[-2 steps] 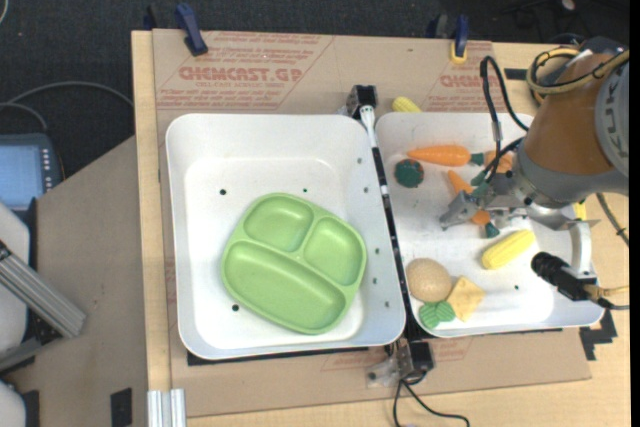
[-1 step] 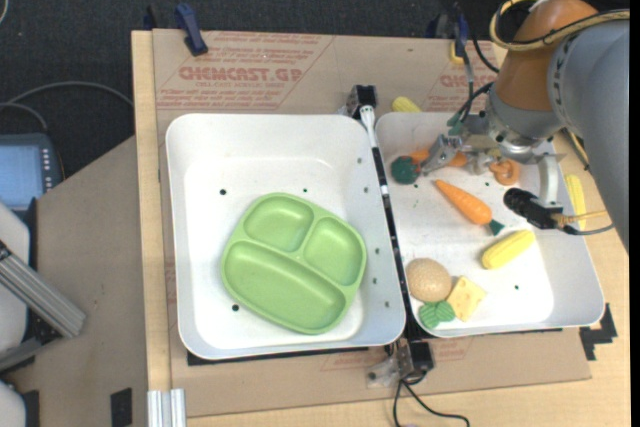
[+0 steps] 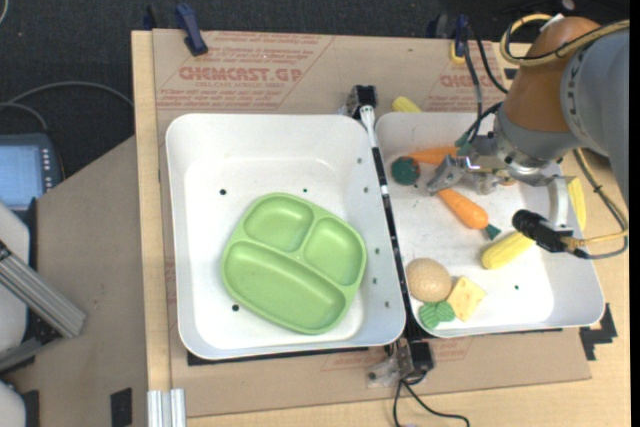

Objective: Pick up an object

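Camera view: the gripper [image 3: 452, 173] hangs low in the right bin [image 3: 575, 310], just above the carrot [image 3: 464, 207], probably lining up on it as the nearest loose piece. Whether the fingers are apart or closed I cannot tell; they blur against the bin floor. Crowding the carrot: a second carrot [image 3: 432, 156], a green ball [image 3: 404, 170], corn [image 3: 507, 250], an egg [image 3: 429, 279] and cheese [image 3: 465, 298] beyond.

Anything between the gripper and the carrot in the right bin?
Nothing visible. The gripper sits low in the right bin, just up-left of the orange carrot. The dark green ball lies left of it, the corn lower right, both off the path.
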`<state>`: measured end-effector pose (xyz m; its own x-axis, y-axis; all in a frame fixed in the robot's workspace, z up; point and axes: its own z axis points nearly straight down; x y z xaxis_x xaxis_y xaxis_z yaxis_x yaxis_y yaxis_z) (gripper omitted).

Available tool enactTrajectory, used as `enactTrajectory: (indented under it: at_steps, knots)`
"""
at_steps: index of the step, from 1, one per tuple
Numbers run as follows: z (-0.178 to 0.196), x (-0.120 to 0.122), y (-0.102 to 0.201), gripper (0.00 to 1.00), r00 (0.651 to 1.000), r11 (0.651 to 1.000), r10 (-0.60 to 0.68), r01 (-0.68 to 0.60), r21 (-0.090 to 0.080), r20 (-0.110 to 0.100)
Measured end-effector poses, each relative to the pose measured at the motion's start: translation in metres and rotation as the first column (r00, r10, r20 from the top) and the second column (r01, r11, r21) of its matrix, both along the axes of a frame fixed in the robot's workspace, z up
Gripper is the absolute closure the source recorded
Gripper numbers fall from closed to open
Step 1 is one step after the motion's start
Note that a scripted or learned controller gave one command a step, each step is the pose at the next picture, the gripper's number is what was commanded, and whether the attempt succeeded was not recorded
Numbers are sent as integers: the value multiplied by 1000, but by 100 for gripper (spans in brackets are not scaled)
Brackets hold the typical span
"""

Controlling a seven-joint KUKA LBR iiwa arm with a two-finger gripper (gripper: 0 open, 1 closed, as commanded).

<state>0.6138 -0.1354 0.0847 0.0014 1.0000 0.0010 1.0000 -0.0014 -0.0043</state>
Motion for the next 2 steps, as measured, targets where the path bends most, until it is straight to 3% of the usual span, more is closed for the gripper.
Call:
enactTrajectory:
  at_steps: [1,2]
  knots:
    - [11,2,0,100,1000,1000,1,-1,-1,5]
    - [106,-16,76,100,1000,1000,8,-8,0,12]
